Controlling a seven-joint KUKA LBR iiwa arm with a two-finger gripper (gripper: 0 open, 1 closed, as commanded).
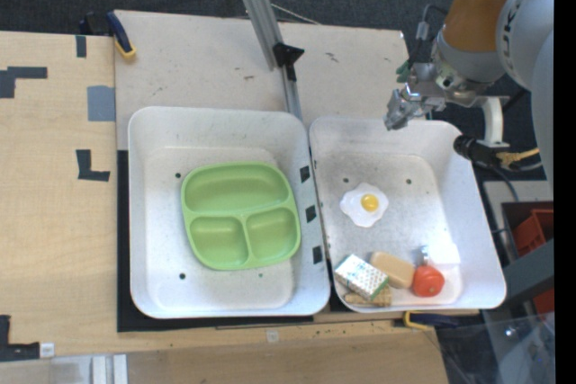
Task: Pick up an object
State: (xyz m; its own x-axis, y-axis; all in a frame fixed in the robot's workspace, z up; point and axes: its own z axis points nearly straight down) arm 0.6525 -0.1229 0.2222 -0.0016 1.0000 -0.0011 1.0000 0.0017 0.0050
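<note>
The right bin holds a fried egg toy near its middle. Along its near edge lie a green-and-white box, a tan bread-like block and a red tomato-like toy. My gripper hangs above the far edge of the right bin, well back from all of these objects. Nothing shows between its tips.
The left bin holds a green divided plate. A slanted metal pole crosses the bench behind the bins. A yellow-and-blue clamp sits at the bench's far left corner. Cables hang to the right of the right bin.
</note>
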